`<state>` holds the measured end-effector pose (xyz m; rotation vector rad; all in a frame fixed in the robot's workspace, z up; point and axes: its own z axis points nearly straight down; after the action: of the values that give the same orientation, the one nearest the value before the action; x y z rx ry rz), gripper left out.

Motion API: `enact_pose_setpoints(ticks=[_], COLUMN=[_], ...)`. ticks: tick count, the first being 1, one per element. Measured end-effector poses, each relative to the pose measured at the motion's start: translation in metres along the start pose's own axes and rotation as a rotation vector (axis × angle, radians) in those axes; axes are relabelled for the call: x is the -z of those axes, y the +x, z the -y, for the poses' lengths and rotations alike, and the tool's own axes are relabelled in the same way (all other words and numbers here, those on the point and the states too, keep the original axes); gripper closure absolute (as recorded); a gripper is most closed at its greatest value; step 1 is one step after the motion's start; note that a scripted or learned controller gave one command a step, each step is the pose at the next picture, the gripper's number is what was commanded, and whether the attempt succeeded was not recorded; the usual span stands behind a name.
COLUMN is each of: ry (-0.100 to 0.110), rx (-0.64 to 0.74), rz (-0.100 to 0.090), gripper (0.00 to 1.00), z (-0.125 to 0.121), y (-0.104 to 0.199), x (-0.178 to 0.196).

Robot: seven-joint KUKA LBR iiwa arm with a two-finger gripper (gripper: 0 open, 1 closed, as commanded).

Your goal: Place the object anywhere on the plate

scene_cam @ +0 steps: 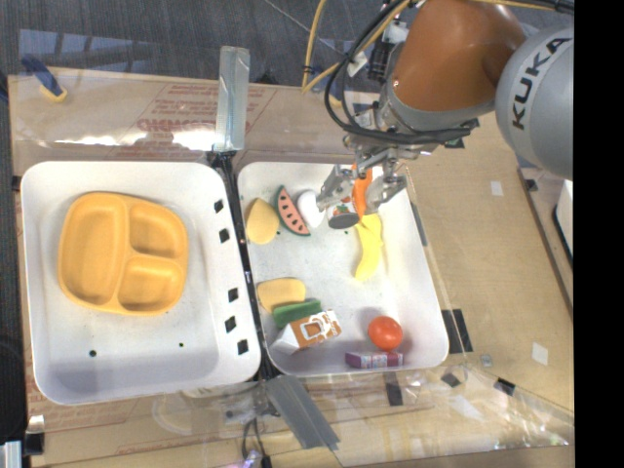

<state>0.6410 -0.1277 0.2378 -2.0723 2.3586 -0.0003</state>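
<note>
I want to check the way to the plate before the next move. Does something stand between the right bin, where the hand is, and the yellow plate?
Yes. The bins' adjoining walls run between the hand, over the right bin, and the yellow plate in the left bin. Nothing lies on the plate's compartments.

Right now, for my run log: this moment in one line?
gripper: above right bin, by banana | plate: left bin | placing: not yet

The plate (122,253) looks like smooth, matt yellow plastic. Both bins (58,359) are white plastic with a slight sheen. The desk (487,261) has a dull cardboard-like brown surface under clear, glossy film. The tomato (386,332) is shiny; the banana (370,247) matt.
</note>
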Motion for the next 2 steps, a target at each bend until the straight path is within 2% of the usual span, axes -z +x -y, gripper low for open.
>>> enact_pose_setpoints(ticks=[1, 2], ry=[-0.003, -0.003], rx=[0.195, 0.271], rz=[0.0, 0.001], gripper=[1.0, 1.0], z=[-0.055, -0.112], y=[-0.042, -0.084], x=[0.027, 0.017])
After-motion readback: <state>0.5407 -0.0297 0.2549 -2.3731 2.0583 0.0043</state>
